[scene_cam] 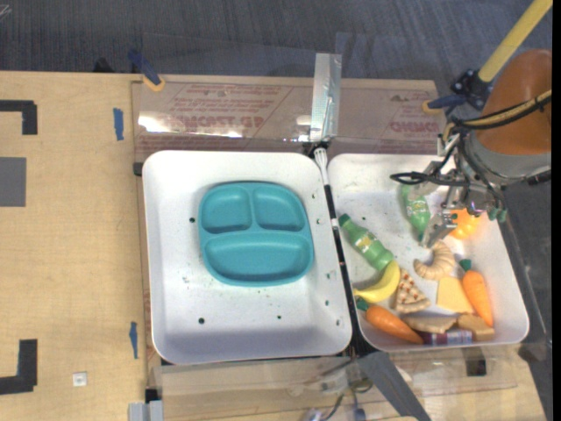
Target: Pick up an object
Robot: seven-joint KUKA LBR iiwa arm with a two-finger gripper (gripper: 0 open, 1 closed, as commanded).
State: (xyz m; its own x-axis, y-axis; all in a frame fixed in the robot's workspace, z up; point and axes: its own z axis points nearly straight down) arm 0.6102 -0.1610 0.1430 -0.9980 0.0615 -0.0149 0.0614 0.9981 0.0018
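Front of right bin (517, 323), nearest the lens: toy carrot (392, 324) lying flat along the front wall, with a dark brown stick-shaped piece (438, 325) just beside it. Heaped here, touching or overlapping, likely because loose items slide into the low corner.

Same bin, middle: pizza slice (409, 297), banana (382, 286), cheese wedge (453, 295), a second carrot (478, 295) slanted by the right wall, a tan twisted pastry-like piece (437, 260). Green bottle (366, 243) lies on its side near the left wall, apart from the pile, so it is probably the easiest to reach alone.

Same bin, rear: gripper (447, 220) low over a pale green item (417, 209) and a small orange-yellow piece (465, 225). The cluttered wrist hides the tips; whether it is spread, closed or holding anything cannot be told. Its position suggests one of these two is the pick target.

Left bin (166, 261): teal three-compartment plate (256, 232), centred and flat, nothing on it; judged a drop-off spot.
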